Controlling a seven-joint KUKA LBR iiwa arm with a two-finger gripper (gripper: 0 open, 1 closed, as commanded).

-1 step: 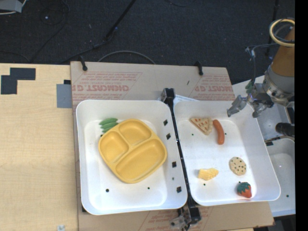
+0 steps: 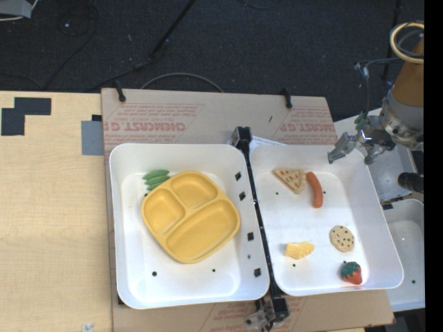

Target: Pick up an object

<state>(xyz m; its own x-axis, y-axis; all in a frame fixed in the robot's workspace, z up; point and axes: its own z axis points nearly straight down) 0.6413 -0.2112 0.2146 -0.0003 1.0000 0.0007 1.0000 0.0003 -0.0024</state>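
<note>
Camera view is being taken from above the bench, and two white bins are being seen side by side. The gripper point(image 2: 354, 148) is being held over the top right rim of the right bin point(image 2: 387, 244), and its fingers point(image 2: 338, 150) are being kept spread apart with nothing between them. Inside the right bin, a toy sausage point(image 2: 315, 189) is being seen just beside a waffle wedge point(image 2: 291, 179), near the far side. A cookie point(image 2: 341, 238), a yellow piece point(image 2: 299, 250) and a strawberry point(image 2: 351, 272) are lying nearer the front, apart from each other. In the left bin point(image 2: 128, 254), a yellow divided plate point(image 2: 190, 216) is being seen, with a green pea pod point(image 2: 156, 178) touching its upper left edge.
</note>
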